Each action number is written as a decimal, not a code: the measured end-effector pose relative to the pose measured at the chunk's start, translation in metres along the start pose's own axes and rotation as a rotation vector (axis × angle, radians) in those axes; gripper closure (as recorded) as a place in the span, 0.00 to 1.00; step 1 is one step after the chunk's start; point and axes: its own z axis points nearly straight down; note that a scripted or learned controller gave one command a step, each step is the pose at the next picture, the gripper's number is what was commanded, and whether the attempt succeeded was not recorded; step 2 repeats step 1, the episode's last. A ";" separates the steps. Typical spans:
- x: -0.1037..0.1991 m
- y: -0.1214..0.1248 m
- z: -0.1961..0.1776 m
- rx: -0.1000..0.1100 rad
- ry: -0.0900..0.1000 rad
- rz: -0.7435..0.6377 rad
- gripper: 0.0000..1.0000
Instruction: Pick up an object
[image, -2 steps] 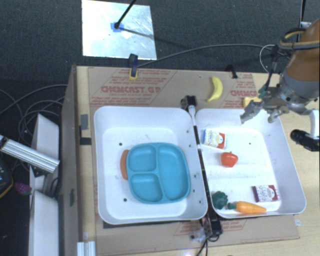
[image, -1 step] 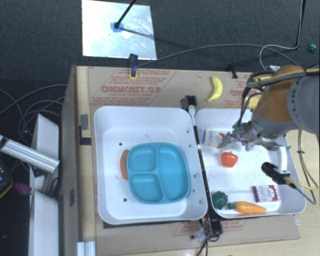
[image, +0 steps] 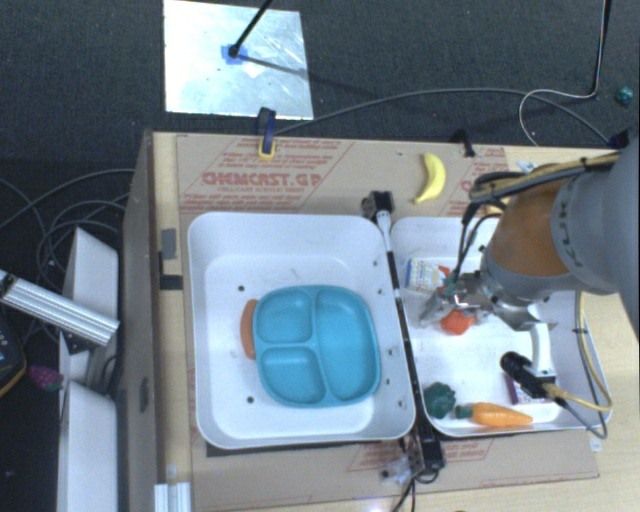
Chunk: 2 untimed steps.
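Claw (image: 443, 305) is low in the right bin (image: 437, 237), its opening impossible to judge, just at ten o'clock of a small red-orange object (image: 457, 322) (perhaps the target), so the reach-and-grasp step seems in hand; next comes closing squarely, then lifting.

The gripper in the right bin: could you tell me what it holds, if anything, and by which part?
It cannot be told: the gripper sits right over a small red-orange object, but no grip on it is visible.

Smooth, glossy plastic is being shown by the blue divided plate (image: 316, 344) and both white bins (image: 215, 300); matt brown cardboard (image: 300, 170) is lying beneath, crinkled foil (image: 240, 60) beyond.
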 end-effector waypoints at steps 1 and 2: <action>0.000 0.001 -0.011 -0.002 0.000 0.000 1.00; 0.000 0.001 -0.011 -0.002 0.000 0.000 1.00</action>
